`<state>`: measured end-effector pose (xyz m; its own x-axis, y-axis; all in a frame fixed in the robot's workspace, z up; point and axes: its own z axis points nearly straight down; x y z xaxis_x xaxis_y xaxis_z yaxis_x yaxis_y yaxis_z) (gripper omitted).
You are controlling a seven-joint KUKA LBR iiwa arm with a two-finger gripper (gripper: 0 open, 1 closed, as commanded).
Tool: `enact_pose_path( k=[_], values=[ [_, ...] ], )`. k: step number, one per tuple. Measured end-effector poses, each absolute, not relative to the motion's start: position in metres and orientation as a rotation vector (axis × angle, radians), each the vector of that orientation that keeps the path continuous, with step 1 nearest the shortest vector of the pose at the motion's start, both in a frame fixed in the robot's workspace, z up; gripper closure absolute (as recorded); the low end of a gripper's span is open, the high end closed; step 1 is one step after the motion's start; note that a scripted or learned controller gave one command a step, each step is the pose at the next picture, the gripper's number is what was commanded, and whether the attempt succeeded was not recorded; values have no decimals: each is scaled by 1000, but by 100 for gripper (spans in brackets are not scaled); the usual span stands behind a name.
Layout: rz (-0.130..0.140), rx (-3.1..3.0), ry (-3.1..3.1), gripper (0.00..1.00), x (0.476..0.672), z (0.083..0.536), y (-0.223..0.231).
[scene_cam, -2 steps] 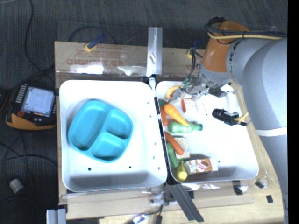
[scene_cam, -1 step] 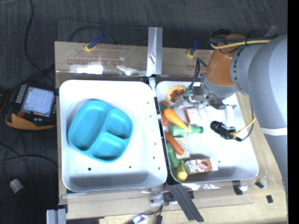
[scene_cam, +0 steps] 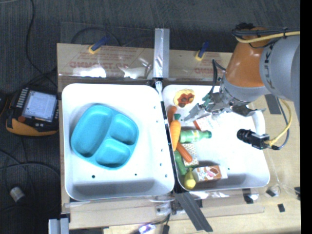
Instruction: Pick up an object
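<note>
A: In the right bin (scene_cam: 253,172), along its left wall, lies the whole pile: a carrot (scene_cam: 174,133), a green bottle (scene_cam: 195,135) lying on its side, a small juice carton (scene_cam: 207,172) near the front, and a pizza-like toy (scene_cam: 184,97) at the back corner. The left bin (scene_cam: 146,94) carries a blue divided plate (scene_cam: 105,135).

B: And the end effector (scene_cam: 201,110)?

A: It hangs over the back of that pile, just above the bottle, and its fingers look parted with nothing between them. Whether it touches anything, I cannot tell.

B: So nothing has been picked yet, I'd judge. What is the best way in?

A: Probably the bottle: it lies nearest. Straddle its body across the narrow width and come straight down. The carrot sits tight beside it, so one finger could land on that instead.

B: Then close fully before lifting.
</note>
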<state>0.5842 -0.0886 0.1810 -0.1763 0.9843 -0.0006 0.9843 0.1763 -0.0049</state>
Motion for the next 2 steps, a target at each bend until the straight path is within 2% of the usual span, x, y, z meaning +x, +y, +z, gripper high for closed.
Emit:
enact_pose_path(
  k=[1,2],
  values=[
    [-9,-2055,-2393,0,607,101,-109],
    [-20,-1954,-2506,0,588,97,-105]
  ],
)
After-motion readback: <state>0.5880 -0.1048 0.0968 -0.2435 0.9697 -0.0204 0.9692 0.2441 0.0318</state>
